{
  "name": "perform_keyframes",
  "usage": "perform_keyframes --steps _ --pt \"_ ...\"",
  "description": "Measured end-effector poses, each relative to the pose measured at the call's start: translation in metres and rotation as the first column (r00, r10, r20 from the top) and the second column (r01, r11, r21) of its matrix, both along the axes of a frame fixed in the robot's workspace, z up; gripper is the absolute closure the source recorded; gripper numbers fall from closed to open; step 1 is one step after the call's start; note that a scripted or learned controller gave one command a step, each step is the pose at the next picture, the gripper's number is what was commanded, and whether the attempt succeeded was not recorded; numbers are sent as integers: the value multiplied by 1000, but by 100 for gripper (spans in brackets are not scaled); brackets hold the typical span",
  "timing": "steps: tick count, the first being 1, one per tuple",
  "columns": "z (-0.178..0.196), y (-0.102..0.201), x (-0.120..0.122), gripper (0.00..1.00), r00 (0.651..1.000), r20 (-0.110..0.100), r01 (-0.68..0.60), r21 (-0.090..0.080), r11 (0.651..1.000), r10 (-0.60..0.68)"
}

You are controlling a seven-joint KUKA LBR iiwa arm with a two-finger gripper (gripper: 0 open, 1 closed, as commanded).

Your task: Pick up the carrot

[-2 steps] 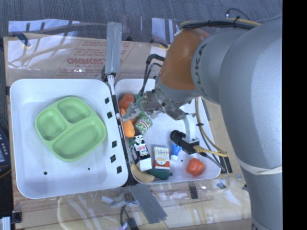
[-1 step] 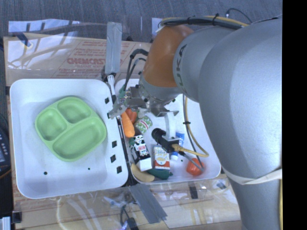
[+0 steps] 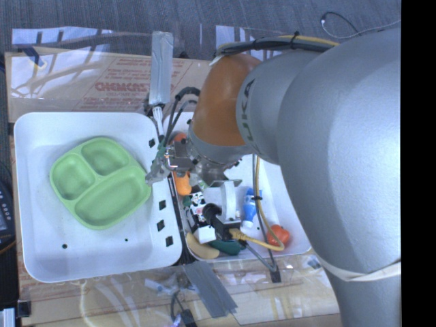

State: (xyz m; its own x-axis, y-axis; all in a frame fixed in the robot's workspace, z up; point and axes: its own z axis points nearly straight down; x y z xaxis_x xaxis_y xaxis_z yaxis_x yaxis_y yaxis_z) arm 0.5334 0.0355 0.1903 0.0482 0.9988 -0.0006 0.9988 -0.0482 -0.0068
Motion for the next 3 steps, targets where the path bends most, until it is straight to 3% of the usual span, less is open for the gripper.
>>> perform_keyframes --steps 1,2,3 --pt "0 -16 -52 0 967 -2 253 -1 967 -253" --pt "2 -88 -30 0 941 2 337 -2 941 -337" --pt "0 -18 -8 0 969 2 248 0 969 -248"
